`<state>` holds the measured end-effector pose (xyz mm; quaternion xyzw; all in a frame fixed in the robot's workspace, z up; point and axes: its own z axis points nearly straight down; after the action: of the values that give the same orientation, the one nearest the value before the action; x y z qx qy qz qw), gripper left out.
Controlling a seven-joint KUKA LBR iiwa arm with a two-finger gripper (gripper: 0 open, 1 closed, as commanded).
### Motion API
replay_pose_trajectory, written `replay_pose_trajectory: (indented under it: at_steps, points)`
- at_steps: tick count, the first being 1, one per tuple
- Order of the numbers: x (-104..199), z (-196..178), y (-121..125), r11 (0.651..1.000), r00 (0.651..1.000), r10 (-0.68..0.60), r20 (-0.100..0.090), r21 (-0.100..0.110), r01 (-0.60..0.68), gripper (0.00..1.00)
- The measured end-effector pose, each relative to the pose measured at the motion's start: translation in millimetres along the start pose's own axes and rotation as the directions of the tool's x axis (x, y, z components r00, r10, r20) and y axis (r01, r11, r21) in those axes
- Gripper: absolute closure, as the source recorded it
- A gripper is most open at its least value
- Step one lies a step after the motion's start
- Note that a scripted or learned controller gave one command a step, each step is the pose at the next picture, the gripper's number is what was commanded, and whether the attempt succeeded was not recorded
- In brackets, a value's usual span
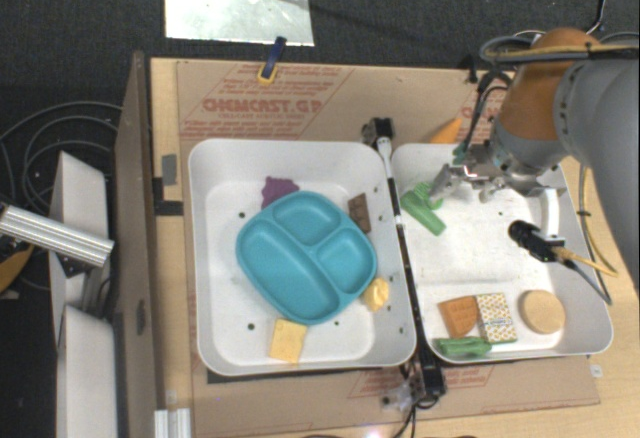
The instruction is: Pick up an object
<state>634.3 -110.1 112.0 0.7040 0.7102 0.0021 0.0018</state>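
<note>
Your gripper (468, 180) hangs at upper right of frame, over the right white bin (590, 326); whether it's apart, you cannot tell. The green oblong block (424, 209) lies just left below it.

gripper (452, 178) over right bin (600, 326), by green block (424, 209) (contact unclear); teal plate (305, 256) in left bin (215, 256).
</note>
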Motion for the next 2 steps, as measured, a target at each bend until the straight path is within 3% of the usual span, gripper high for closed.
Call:
replay_pose_trajectory:
  at_steps: [1, 2]
  points:
    - [28, 14, -5, 1.000, 1.000, 0.002, 0.000, 0.005, -0.002, 0.00]
    - [26, 2, -3, 1.000, 1.000, 0.002, -0.001, 0.002, -0.002, 1.00]
